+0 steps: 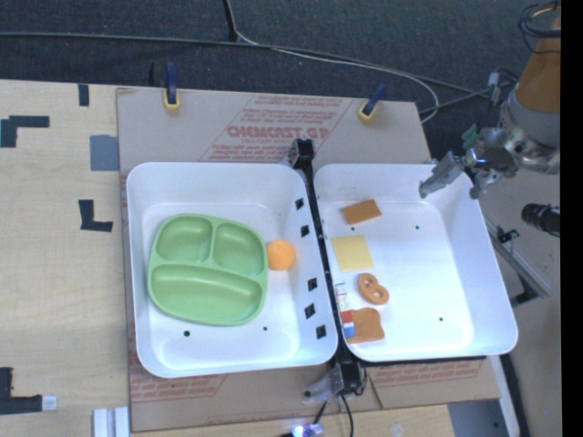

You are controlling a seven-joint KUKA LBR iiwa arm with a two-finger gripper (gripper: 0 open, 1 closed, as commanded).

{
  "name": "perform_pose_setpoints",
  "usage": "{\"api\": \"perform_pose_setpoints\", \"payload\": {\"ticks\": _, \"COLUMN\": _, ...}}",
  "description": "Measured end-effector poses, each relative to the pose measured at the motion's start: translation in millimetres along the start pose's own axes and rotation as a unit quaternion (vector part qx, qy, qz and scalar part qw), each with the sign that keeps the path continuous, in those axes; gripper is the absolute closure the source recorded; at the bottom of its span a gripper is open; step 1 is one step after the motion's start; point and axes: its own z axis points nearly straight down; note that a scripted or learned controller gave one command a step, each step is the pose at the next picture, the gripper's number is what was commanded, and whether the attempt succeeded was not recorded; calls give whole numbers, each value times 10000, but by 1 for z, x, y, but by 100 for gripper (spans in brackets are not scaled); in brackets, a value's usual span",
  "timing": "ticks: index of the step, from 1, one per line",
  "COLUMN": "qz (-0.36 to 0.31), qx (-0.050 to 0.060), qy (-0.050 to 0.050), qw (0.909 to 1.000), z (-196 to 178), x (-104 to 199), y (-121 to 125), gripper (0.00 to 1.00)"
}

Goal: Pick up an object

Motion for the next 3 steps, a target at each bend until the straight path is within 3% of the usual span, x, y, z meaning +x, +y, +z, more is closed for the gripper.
{"api": "perform_pose_setpoints", "payload": {"ticks": 1, "qz": -17, "qx": -62, "qy": -13, "qw": 10000, "z": -8, "x": 1, "y": 2, "gripper": 0}}
{"api": "perform_pose_setpoints", "payload": {"ticks": 2, "qz": -19, "qx": -39, "qy": -11, "qw": 10000, "z": 43, "x": 7, "y": 9, "gripper": 0}}
{"api": "perform_pose_setpoints", "payload": {"ticks": 3, "qz": -15, "qx": -33, "qy": -10, "qw": 10000, "z": 97, "x": 11, "y": 0, "gripper": 0}}
